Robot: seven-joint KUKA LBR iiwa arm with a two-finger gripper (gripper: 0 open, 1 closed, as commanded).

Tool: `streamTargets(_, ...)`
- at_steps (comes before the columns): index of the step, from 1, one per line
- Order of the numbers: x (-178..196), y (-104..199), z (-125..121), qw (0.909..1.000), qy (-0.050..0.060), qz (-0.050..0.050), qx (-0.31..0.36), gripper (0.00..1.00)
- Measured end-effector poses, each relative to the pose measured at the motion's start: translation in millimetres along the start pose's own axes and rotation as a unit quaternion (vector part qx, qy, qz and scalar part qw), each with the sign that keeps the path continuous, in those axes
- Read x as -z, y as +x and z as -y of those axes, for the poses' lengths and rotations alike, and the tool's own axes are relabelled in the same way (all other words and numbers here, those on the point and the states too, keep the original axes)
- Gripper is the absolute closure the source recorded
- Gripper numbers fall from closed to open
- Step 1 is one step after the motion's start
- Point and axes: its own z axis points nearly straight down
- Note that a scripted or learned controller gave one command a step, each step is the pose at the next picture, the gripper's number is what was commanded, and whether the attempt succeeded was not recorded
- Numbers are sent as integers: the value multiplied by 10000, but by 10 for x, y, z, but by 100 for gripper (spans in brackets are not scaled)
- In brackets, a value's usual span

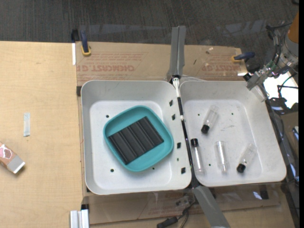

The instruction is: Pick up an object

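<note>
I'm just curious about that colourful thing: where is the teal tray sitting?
The teal tray lies in the left bin, around its middle, turned at a slant, across the divider from the right bin.

Place: a robotics lab or test cell, not a home or shop.
Surface (pixel 38 89): bare pale wood, with flattened printed cardboard (pixel 123 63) laid behind the left bin (pixel 90 127).
Bins: the left bin and a twin right bin (pixel 266 141) are joined at a hinged middle seam, a fixed rig rather than furniture.
Clamps: an orange-tipped clamp (pixel 84 49) behind the left bin's far left corner, a blue one (pixel 243 57) far to that bin's right.
Floor (pixel 142 8): dark grey office-type carpet beyond the left bin.
Machine: grey arm hardware and loose cables (pixel 280 65) well right of the left bin.
Contents: small clear vials (pixel 209 119) in the right bin, a teal tray (pixel 137 137) in the left bin, like test samples.
</note>
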Motion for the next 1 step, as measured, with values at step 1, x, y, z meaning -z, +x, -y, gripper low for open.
streamTargets(1,267,542,-258,10000,4,-8,41,100)
